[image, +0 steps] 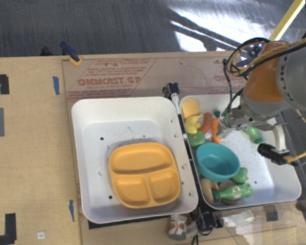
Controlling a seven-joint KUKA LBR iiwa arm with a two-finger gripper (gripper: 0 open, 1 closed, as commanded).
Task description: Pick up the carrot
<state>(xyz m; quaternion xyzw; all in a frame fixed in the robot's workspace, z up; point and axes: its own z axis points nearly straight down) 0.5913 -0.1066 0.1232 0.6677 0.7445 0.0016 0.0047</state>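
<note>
Carrot: a short orange piece in the right bin, standing at a slant just left of the gripper, its upper end right at the fingertips; whether it is touched or merely beside them cannot be told.
Gripper: low over the upper middle of the right bin, reaching in from the right; whether its jaws are apart or together cannot be told, as the grey body hides them.
Second orange piece: lies just left of the carrot, redder in tone, running top to bottom.
Yellow toys: two lumps, one above the other, at the bin's upper left corner, just beside the red-orange piece.
Green-and-yellow piece: below the yellow toys, against the left wall.
Teal bowl: open side up, in the middle of the bin, just below the carrot.
Green piece: lies to the right of the gripper, under the arm.
Green bottle: on its side near the front wall, with tan pieces beside it.
Arm: grey with an orange band, above the bin's upper right.
Right bin: white and shallow.
Left bin: holds a yellow divided plate, well apart from the carrot.
</note>
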